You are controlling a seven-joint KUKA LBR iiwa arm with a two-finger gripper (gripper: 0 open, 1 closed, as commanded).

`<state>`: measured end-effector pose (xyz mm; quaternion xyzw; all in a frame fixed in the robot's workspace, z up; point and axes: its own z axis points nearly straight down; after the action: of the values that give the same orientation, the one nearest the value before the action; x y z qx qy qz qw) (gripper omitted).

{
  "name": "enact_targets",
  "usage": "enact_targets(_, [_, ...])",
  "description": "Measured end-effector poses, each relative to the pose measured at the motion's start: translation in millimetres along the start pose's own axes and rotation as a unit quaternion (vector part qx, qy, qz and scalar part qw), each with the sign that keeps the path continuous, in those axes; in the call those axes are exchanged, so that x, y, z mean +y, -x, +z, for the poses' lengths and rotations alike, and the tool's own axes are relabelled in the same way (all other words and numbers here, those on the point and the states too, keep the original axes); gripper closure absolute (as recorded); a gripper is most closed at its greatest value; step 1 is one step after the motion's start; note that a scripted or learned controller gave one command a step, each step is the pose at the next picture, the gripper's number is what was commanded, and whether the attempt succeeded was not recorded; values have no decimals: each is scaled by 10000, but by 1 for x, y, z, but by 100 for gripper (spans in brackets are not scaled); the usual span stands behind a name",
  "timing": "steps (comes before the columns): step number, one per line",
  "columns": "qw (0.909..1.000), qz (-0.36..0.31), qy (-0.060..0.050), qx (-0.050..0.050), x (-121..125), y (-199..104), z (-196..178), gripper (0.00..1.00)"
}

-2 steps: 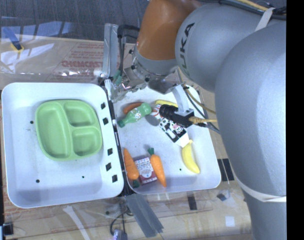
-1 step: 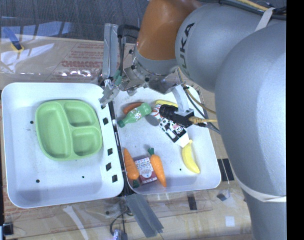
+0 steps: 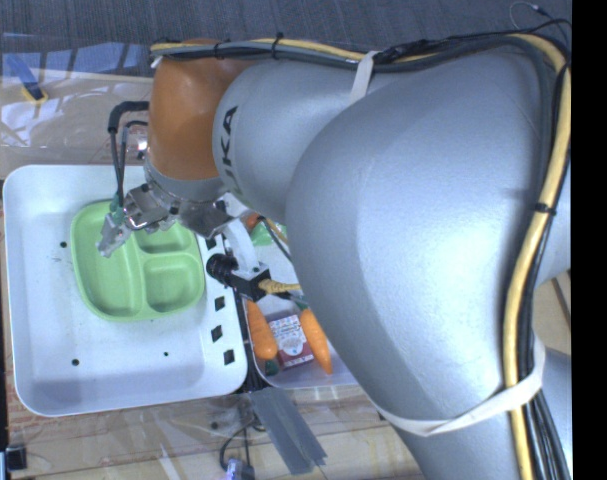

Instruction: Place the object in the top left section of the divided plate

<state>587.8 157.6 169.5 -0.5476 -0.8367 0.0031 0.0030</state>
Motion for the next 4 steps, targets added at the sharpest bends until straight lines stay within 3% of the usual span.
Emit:
enact_targets(1, [10000,-9,13,-6,1,1,-12,100])
enact_targets(2, [9870,1605,47,-3,65,22,-69,100])
enact_targets(3, [9812,1930,54,-3,52,47,-206,100])
enact_targets(4, [9930,1181,17,-4,71,-20,-182,100])
